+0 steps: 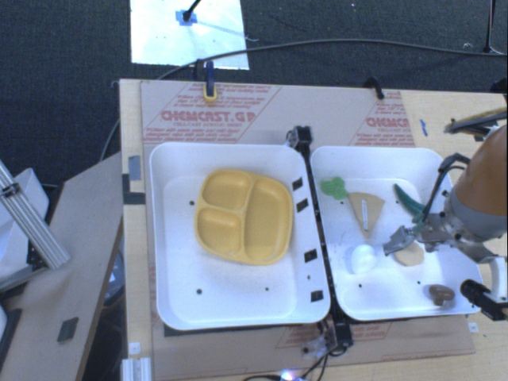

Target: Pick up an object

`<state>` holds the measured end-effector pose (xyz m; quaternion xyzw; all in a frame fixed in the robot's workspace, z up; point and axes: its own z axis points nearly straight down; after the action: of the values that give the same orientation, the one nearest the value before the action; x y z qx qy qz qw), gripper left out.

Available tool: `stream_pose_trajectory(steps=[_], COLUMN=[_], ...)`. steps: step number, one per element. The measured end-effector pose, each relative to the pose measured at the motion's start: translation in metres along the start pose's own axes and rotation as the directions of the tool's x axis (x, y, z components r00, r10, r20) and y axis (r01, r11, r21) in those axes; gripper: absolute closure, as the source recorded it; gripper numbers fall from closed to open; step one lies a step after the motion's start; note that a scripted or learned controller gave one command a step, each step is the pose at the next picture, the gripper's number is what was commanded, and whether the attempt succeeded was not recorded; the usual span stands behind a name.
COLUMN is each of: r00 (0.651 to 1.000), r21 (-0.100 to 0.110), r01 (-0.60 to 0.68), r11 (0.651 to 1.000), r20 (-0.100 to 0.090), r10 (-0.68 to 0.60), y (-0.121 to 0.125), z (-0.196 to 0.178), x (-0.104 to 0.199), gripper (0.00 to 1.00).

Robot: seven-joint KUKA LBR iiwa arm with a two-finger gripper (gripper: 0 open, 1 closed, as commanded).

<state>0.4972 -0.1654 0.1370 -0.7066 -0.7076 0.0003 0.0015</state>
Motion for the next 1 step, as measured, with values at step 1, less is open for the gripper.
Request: stream_pose_trajectory(steps=[1], r00=[1.000], r21=[-0.009], r01=[-0.001], r11=[1.000], r20=[0.005], r10=[0.001], y=[0.0022], z=[0.0491], x=[-0.0006], gripper=[0.00])
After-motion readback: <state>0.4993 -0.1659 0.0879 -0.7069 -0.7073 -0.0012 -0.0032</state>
